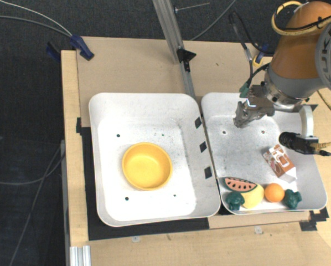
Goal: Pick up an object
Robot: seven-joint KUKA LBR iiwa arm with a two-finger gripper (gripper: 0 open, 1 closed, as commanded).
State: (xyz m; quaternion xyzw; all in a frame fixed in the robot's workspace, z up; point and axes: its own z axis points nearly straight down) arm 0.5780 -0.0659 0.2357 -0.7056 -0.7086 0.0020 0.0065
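My gripper point(242, 117) hangs over the upper middle of the right bin point(232, 148), above bare bin floor, with nothing seen between its fingers. Along that bin's front edge lie a watermelon slice point(241, 184), a green broccoli piece point(234, 200), a yellow lemon-like fruit point(253, 197), an orange point(274, 193) and a dark green piece point(291, 199). A small brown and white packet point(279, 160) lies at the right side, below and to the right of the gripper.
A yellow bowl point(146, 165) sits in the left bin point(107, 115). A metal pole point(171, 26) slants down to the gap between the bins. A black cylinder point(298, 143) on the arm's wrist reaches over the right bin's right side. Cables cross the dark floor around the bench.
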